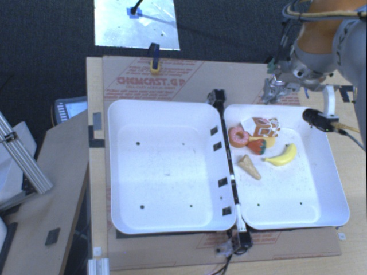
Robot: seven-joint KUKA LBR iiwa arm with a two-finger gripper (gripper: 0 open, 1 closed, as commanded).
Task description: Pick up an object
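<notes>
In the right bin (321, 205) lie several toy foods near its far left corner: a pink donut (238, 136), an orange and white piece (264, 128), a red strawberry-like piece (257, 146), a yellow banana (281, 156) and a tan cone (249, 167). My gripper (274, 91) hangs above the far rim of that bin, up and to the right of the pile, apart from every object. Nothing shows between its fingers.
The left bin (166, 165) sits beside the right one, with black clips (221, 148) along the shared divider. A black fixture (319, 119) juts over the right bin's far right edge. A yellow clamp (155, 59) and a silver plate (136, 16) lie beyond the bins.
</notes>
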